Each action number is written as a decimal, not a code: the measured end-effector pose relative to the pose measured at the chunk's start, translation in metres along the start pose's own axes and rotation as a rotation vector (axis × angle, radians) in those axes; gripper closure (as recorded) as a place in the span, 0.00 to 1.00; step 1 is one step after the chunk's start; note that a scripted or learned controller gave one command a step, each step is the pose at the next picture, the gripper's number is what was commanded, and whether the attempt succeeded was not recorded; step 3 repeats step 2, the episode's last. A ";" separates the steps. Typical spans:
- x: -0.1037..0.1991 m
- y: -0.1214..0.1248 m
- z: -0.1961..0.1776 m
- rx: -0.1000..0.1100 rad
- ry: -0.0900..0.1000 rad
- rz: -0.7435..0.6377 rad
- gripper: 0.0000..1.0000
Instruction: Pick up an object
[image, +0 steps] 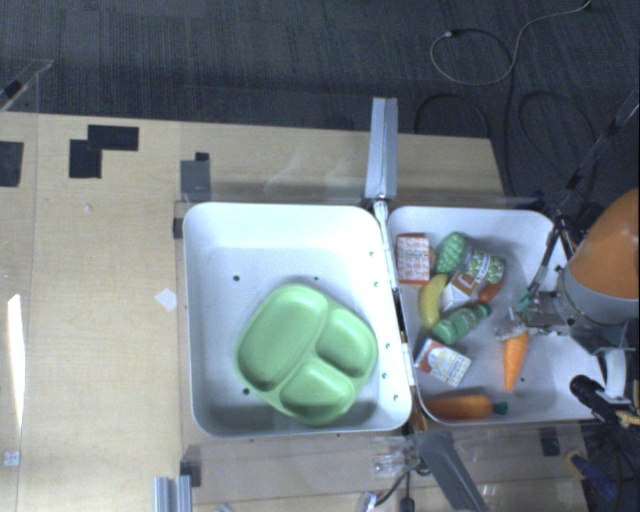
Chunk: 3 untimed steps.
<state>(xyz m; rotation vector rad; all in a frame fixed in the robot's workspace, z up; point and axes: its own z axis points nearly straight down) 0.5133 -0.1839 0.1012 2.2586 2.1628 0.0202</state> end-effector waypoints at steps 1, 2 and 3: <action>0.022 -0.001 -0.099 0.013 -0.001 0.034 1.00; 0.053 -0.024 -0.179 0.014 -0.001 0.153 1.00; 0.053 -0.024 -0.179 0.014 -0.001 0.153 1.00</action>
